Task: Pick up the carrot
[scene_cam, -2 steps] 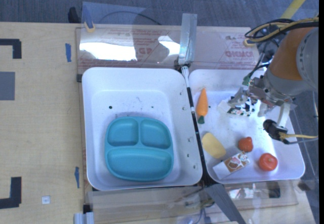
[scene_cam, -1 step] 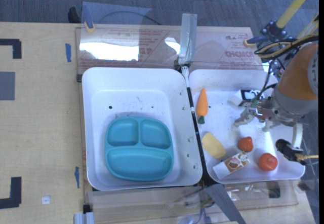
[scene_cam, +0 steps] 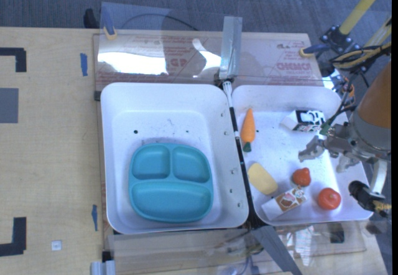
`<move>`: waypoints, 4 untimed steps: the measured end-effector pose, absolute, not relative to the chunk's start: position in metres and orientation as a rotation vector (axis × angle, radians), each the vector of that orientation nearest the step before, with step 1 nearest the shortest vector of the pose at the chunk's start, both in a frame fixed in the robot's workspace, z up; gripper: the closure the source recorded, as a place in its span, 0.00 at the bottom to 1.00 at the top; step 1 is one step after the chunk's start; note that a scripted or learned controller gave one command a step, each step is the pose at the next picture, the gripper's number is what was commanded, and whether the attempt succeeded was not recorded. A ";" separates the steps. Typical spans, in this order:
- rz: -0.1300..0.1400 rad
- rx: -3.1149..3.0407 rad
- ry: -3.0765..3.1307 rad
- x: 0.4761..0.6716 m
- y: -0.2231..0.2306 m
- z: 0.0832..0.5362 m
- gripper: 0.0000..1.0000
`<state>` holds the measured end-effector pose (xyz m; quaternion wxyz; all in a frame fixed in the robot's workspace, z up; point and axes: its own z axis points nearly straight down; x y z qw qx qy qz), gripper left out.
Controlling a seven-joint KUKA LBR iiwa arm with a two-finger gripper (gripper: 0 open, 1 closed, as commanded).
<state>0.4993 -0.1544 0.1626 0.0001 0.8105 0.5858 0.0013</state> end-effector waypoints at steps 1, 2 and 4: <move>0.005 2.646 1.690 0.488 -0.155 0.087 0.00; 0.003 2.733 1.545 0.519 -0.169 0.135 0.00; 0.011 2.762 1.488 0.517 -0.137 0.216 0.00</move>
